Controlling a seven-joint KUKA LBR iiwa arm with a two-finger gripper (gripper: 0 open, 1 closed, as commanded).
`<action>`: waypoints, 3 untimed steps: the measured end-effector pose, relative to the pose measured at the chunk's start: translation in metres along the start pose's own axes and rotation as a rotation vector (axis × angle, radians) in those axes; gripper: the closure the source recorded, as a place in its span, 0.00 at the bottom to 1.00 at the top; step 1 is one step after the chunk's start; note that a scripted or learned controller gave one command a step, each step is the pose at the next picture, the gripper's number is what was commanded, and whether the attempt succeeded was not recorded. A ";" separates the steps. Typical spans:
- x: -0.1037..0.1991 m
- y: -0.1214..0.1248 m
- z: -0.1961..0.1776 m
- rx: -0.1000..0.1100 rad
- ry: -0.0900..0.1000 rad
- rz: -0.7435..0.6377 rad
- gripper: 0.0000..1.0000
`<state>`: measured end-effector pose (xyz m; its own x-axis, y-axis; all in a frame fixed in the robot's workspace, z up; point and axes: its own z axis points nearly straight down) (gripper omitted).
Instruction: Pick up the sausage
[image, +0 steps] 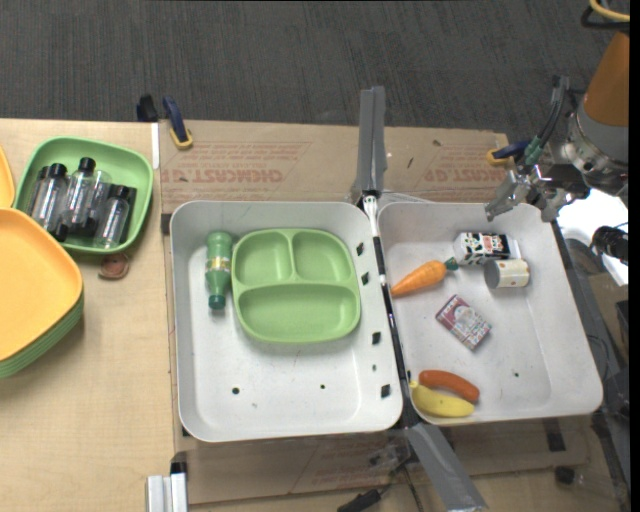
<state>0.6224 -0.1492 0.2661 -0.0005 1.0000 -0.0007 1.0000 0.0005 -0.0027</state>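
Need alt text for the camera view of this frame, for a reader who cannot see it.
The gripper hovers at the far edge of the right bin, well away from the sausage, which lies at the bin's near-left corner against a banana. A carrot, small carton and card packet also lie there; the left bin holds a green divided plate and bottle.

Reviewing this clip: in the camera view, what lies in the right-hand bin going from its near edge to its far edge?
Banana → sausage → small card packet → carrot → milk carton, with the gripper above the far edge. The grey cylinder is left out; it overlaps the carrot and carton in depth.
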 end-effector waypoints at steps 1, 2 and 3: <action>-0.001 0.000 -0.008 0.001 -0.001 -0.001 1.00; -0.038 -0.004 0.137 -0.017 -0.002 0.094 1.00; -0.053 -0.011 0.146 -0.061 -0.004 -0.051 1.00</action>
<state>0.6109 -0.2024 0.1197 -0.0511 0.9987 -0.0065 0.9970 0.0514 0.0576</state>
